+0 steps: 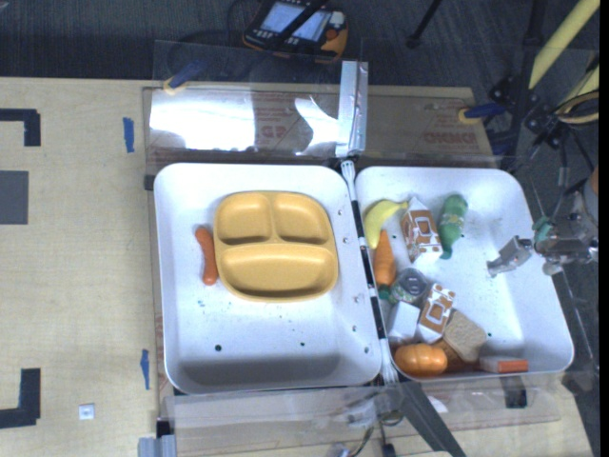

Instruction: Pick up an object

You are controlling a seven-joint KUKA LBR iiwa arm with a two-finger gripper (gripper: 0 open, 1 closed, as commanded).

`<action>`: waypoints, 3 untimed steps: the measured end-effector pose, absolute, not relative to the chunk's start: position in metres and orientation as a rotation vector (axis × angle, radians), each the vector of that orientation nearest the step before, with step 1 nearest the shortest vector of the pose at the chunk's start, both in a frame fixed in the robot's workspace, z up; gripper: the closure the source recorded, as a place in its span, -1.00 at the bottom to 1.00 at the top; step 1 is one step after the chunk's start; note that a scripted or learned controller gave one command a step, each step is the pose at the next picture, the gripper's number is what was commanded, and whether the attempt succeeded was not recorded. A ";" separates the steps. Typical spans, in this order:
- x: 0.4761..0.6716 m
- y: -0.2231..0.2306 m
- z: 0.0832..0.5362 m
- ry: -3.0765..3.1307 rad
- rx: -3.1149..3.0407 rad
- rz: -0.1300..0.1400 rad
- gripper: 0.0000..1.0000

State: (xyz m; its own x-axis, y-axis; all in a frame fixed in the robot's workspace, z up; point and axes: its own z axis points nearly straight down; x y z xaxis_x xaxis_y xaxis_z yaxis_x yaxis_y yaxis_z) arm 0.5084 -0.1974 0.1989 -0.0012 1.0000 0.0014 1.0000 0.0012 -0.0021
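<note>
- Two white bins side by side on a wooden bench: left bin, right bin.
- In the left bin, a yellow three-part tray, upright, near the middle.
- Just left of the tray, an orange hot dog, lying lengthwise, close to the tray's edge, contact unclear.
- In the right bin, a clutter along the left wall and front:
- Banana at the back left, curved, beside the wall.
- Carrot just below the banana, against the wall.
- Small printed carton right of the banana, touching or nearly so.
- Green bottle right of that carton, tilted.
- Grey round thing below the carton, too small to name.
- Second printed carton just beside it, tilted.
- Brown slab like bread toward the front.
- Orange round fruit at the front left corner.
- Small stick with an orange tip along the front wall.
- Gripper over the right part of the right bin, reaching in from the right, apart from the clutter, above bare bin floor.
- Nothing seen between its fingers; how far open, cannot tell, too small and blurred.
- Behind the bins, a clear plastic sheet and a handheld controller on the floor.
</note>
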 end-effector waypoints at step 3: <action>0.574 -0.116 0.097 -2.169 -2.281 -0.006 1.00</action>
